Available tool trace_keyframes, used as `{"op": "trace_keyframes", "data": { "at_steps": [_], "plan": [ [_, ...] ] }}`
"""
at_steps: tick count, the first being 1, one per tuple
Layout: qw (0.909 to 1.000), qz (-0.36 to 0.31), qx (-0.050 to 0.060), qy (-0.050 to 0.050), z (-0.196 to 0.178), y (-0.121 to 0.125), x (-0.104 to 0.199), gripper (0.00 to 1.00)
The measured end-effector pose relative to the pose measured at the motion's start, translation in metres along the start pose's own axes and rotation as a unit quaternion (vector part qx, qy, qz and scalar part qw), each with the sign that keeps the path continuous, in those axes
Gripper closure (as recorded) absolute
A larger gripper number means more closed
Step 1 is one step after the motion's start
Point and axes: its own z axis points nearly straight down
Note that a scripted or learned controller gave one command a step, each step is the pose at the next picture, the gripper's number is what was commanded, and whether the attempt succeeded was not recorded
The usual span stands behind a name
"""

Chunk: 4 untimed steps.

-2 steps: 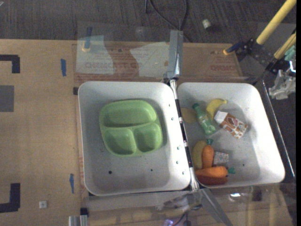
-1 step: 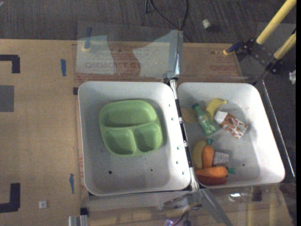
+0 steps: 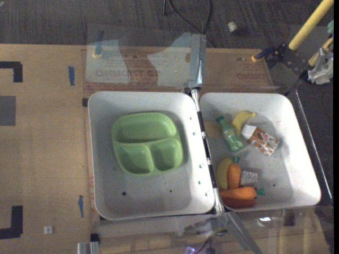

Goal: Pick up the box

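The box [image 3: 260, 140] is a small carton with an orange and white print. It lies tilted in the upper middle of the right bin [image 3: 303, 165]. A green bottle [image 3: 229, 134] lies just left of it and a yellow fruit [image 3: 243, 119] sits just above it. A second, smaller grey-white box [image 3: 249, 177] rests lower in the same bin, next to the toy vegetables.
A yellow piece [image 3: 223, 172], an orange piece [image 3: 234, 177] and a carrot [image 3: 239, 193] crowd the right bin's lower left corner. A green divided plate [image 3: 147, 143] lies in the left bin [image 3: 98, 157]. A metal divider [image 3: 204, 152] separates the bins. The right bin's right half is bare.
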Motion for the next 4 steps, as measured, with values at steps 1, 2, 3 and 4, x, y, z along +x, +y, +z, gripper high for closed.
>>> {"op": "trace_keyframes", "data": {
  "at_steps": [1, 2, 3, 4],
  "plan": [
    [1.0000, 0.000, 0.000, 0.000, 0.000, 0.000, 0.000, 0.00],
    [1.0000, -0.002, -0.002, -0.001, -0.011, 0.001, 0.002, 1.00],
    [0.9986, 0.052, 0.001, 0.000, 0.000, 0.070, -0.027, 1.00],
    [0.9967, 0.082, 0.000, 0.000, 0.000, 0.100, -0.023, 1.00]
  ]
}}
